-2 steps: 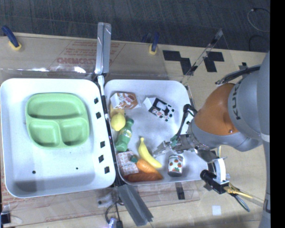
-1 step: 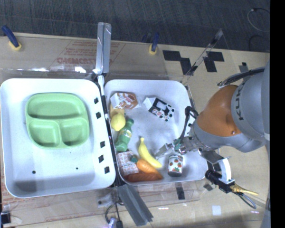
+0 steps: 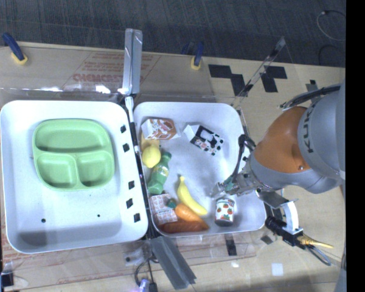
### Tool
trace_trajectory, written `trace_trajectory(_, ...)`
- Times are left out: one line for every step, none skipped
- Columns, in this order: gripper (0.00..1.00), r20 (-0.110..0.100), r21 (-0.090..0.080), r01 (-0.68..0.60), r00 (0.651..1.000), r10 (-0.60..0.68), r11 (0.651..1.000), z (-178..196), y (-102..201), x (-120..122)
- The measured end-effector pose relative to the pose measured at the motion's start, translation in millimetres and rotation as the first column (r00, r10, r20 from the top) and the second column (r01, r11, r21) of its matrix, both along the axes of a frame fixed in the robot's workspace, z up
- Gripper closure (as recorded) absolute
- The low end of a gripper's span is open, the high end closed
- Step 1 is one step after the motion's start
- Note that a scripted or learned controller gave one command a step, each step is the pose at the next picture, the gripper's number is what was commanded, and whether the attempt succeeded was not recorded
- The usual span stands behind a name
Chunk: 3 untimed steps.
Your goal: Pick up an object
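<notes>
The right bin (image 3: 231,117) holds several items. Along its left side lie an orange snack packet (image 3: 158,128), a yellow lemon (image 3: 151,157) and a green bottle (image 3: 159,175). A black-and-white box (image 3: 207,140) lies near the back. At the front are a banana (image 3: 191,198), a carrot (image 3: 187,213), a red-and-white packet (image 3: 162,207) and a small white can with red fruit on it (image 3: 225,212). My gripper (image 3: 230,187) hangs low over the front right of this bin, just above and behind the can, right of the banana's tip. Nothing is seen between its fingers.
A green divided tray (image 3: 74,152) lies in the left bin (image 3: 24,224). A grey divider with black clips (image 3: 132,163) separates the two bins. My arm's orange band (image 3: 283,148) and grey wrist overhang the right bin's right wall. Blue clamps (image 3: 15,48) hold the bench's back edge.
</notes>
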State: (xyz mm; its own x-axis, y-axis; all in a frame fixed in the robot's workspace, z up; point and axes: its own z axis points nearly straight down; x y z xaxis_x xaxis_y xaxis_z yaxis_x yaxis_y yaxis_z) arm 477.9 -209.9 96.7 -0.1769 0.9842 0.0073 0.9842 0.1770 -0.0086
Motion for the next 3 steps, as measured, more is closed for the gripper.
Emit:
trace_trajectory(1.00,0.003,-0.003,0.150,0.989,-0.150,0.989,-7.6,10.4,5.5)
trace_trajectory(0.00,0.003,-0.003,0.151,0.989,-0.151,0.989,-7.6,10.4,5.5)
trace_trajectory(1.00,-0.002,-0.002,0.144,0.990,-0.144,0.990,-0.6,10.2,6.1)
